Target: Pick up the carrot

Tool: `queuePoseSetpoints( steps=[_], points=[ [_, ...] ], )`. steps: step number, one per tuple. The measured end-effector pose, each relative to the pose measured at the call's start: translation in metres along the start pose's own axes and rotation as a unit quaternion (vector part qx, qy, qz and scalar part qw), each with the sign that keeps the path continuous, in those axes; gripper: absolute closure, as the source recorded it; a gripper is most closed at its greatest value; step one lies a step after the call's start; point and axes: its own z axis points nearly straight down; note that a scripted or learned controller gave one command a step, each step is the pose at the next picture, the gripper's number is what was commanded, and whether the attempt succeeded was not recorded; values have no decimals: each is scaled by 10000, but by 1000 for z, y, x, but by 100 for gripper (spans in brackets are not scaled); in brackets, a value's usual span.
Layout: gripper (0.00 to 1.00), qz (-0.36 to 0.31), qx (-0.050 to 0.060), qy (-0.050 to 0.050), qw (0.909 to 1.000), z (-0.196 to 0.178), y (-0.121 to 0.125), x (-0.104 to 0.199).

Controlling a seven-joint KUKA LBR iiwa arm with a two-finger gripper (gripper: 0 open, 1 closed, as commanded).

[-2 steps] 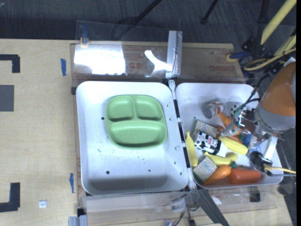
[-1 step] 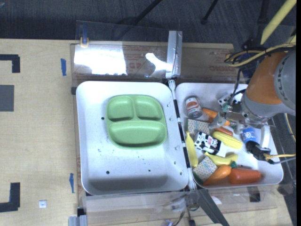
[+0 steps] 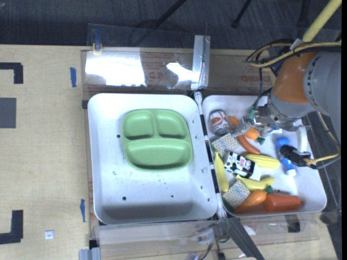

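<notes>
Wooden counter (image 3: 43, 145), two white bins side by side.

Left bin (image 3: 103, 199): one green divided plate (image 3: 157, 137), lying flat near the middle.

Right bin (image 3: 314, 191): crowded. Can (image 3: 218, 121) at the far left corner; yellow banana (image 3: 263, 161) mid-bin; black-and-white packet (image 3: 239, 164) just beside it; blue item (image 3: 285, 153) toward the right wall; red pepper (image 3: 282, 201) along the near wall.

Carrot (image 3: 248, 143): orange, lying slantwise in the far half of the right bin, touching the clutter around it.

Arm (image 3: 312, 83): grey with orange band, entering from the right. Pincer (image 3: 259, 124) low over the carrot's upper end; whether it is parted or closed cannot be told.
</notes>
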Motion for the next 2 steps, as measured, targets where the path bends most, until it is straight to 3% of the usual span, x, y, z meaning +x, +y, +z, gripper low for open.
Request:
queuePoseSetpoints(
  steps=[1,2],
  points=[
    [100,-3,3,0,10000,-9,0,0],
    [100,375,29,11,9993,-130,-12,71]
  ],
)
